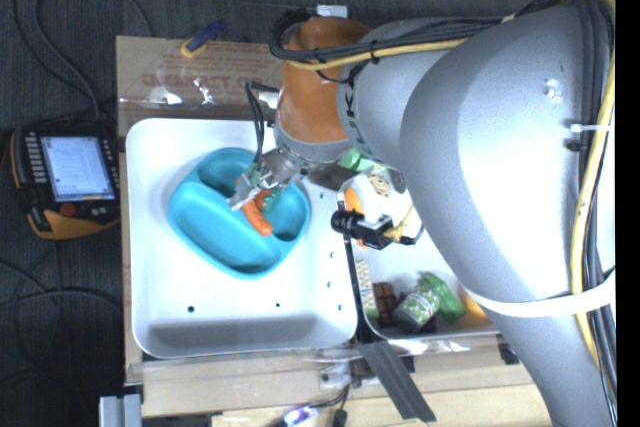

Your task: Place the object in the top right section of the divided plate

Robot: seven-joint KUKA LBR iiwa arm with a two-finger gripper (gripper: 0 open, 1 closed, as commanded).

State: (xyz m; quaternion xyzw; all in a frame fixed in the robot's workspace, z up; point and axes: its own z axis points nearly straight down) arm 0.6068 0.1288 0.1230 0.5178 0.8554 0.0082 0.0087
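A blue divided plate lies in the left white bin. My gripper reaches down over the plate's right side, beneath the arm's orange band. A small orange object, like a carrot, sits at the fingertips, over the plate's right section near its rim. I cannot tell whether the fingers still pinch it or it rests on the plate.
The right bin holds a green packet, a dark bar and other small items, mostly hidden by the grey arm. A teach pendant lies on the floor at the left. Cardboard lies behind the left bin.
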